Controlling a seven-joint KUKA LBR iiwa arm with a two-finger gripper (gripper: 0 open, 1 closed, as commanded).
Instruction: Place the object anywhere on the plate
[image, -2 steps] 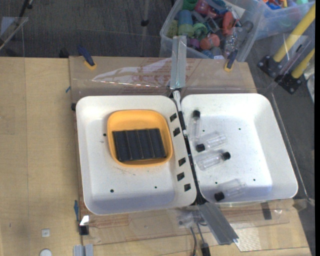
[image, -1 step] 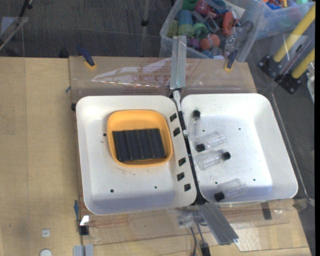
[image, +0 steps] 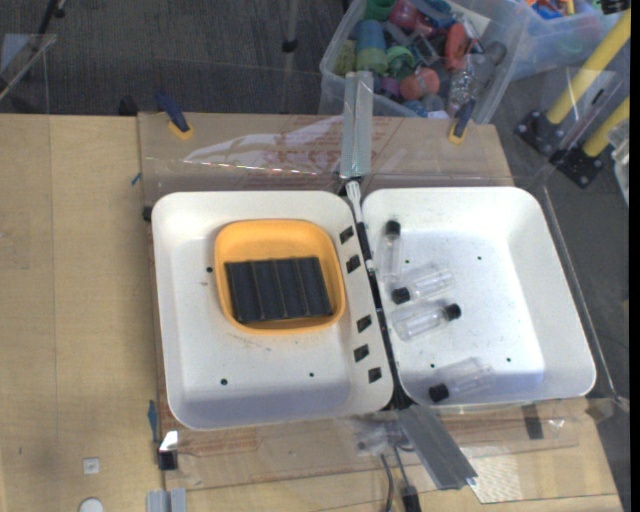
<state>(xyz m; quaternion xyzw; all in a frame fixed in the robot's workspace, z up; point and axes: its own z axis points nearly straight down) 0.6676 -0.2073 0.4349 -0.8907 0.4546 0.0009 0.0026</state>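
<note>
Four clear vials with black caps (image: 424, 320) lying scattered in the right bin (image: 520, 300), well apart from the orange plate (image: 278, 240) in the left bin (image: 190, 320), dark ribbed block (image: 278, 288) on the plate, bins on wooden surface (image: 70, 300), gripper state cannot be told

Wooden bench (image: 70, 300) under two white bins (image: 190, 390)
</note>
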